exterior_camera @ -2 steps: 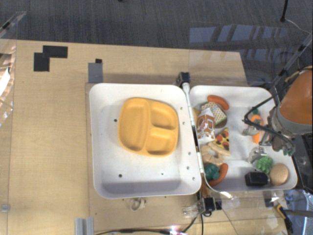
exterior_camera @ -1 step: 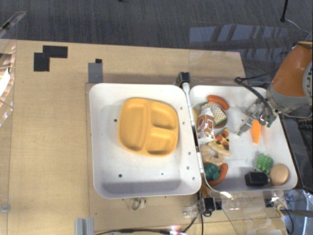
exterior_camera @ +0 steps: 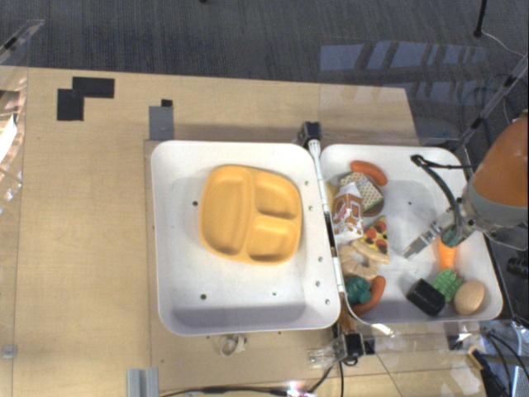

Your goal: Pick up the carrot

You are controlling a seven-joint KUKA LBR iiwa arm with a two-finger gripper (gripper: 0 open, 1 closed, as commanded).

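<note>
The carrot (exterior_camera: 446, 256) is a short orange piece with a green top, lying near the right wall of the right bin (exterior_camera: 405, 193). My gripper (exterior_camera: 436, 236) hangs low in that bin, right at the carrot's upper end, seeming to touch or just overlap its green top. The grey arm with its orange band (exterior_camera: 504, 172) comes in from the right edge above it. The carrot's orange body shows below the gripper, resting on the bin floor.
Close below the carrot lie a green block (exterior_camera: 447, 283), a black block (exterior_camera: 426, 298) and a tan egg-shaped piece (exterior_camera: 469, 298). Toy foods crowd the bin's left side: a sausage (exterior_camera: 368, 172), a carton (exterior_camera: 351, 207), a pizza slice (exterior_camera: 376, 236). A yellow divided plate (exterior_camera: 250, 213) sits in the left bin (exterior_camera: 178, 304).
</note>
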